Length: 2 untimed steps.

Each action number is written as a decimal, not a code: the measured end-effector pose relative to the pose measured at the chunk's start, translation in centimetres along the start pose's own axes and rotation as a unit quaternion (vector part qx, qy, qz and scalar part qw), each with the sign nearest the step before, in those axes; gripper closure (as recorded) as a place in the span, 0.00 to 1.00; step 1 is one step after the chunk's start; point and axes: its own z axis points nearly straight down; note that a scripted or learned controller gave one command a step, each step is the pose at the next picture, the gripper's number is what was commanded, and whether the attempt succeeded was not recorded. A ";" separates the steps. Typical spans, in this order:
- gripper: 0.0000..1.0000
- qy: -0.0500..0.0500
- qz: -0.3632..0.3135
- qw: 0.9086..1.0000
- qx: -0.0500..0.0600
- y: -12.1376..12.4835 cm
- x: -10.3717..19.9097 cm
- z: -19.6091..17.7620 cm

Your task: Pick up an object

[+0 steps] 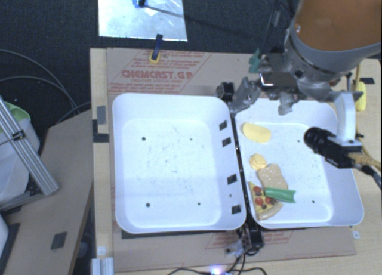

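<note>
Camera view: arm above the right bin (349, 208), nothing picked yet.
Gripper (271, 95) hangs at that bin's far edge, fingers spread and empty; yellow piece (256, 132) lies nearest; next it must descend over it.

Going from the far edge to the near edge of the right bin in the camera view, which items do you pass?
Yellow oval piece → small yellow round piece → tan cracker-like piece → green piece → pizza slice. The last three overlap somewhat, so their order is by centre.
</note>
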 end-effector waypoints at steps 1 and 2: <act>0.00 -0.002 0.002 1.000 0.003 0.0 1.3 6.2; 0.00 0.000 0.002 1.000 -0.003 0.1 1.5 0.0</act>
